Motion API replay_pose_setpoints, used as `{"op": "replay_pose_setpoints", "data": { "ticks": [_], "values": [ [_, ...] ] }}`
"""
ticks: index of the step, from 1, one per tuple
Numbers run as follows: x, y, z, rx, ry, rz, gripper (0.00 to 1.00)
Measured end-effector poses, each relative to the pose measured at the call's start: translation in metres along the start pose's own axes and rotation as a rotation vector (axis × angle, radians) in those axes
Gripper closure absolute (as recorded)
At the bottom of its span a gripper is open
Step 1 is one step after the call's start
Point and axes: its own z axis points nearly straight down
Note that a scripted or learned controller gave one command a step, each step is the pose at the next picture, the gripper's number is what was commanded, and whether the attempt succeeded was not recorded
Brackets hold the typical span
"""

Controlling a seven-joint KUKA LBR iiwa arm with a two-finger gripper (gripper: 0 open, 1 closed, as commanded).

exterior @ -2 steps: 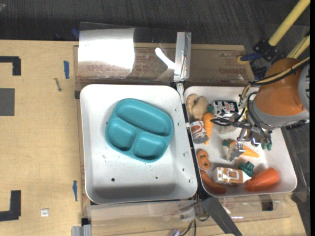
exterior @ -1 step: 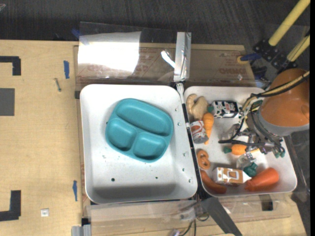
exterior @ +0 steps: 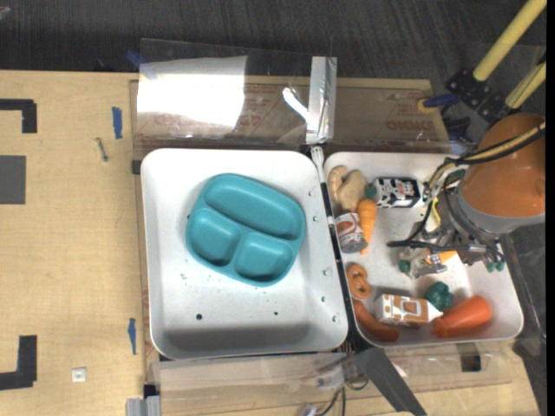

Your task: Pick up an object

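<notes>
- Near edge of the right bin [exterior: 513, 329]: an orange carrot-shaped toy [exterior: 464, 316], a small white and orange carton [exterior: 404, 308] and a dark green piece [exterior: 440, 295] lie close together. Risk: a descent here may strike two items at once and push both aside instead of capturing one.
- Left wall of the same bin: a pretzel-shaped piece [exterior: 356, 277], a small can [exterior: 349, 231] and an orange piece [exterior: 368, 218] sit against or near the divider. Risk: the wall leaves little room for a finger on that side.
- Mid bin: the gripper [exterior: 431, 251] hangs low over small items beside the arm's orange band [exterior: 513, 176]. Cables and linkage clutter this area, so whether the tool is wide, narrow or holding anything cannot be told. Risk: probably a lift with nothing captured.
- Far end: a black and white carton [exterior: 399, 191] and a beige piece [exterior: 346, 185] lie apart from the tool.
- Left bin [exterior: 165, 232]: a teal divided tray [exterior: 245, 227] lies well apart from the gripper; its broad, shallow form would likely resist a two-finger pinch.
</notes>
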Motion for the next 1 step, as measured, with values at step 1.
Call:
{"op": "replay_pose_setpoints", "data": {
  "ticks": [1],
  "values": [
    [-0.0835, -0.0233, -0.1276, -0.003, 0.009, 0.100, 1.00]
  ]
}}
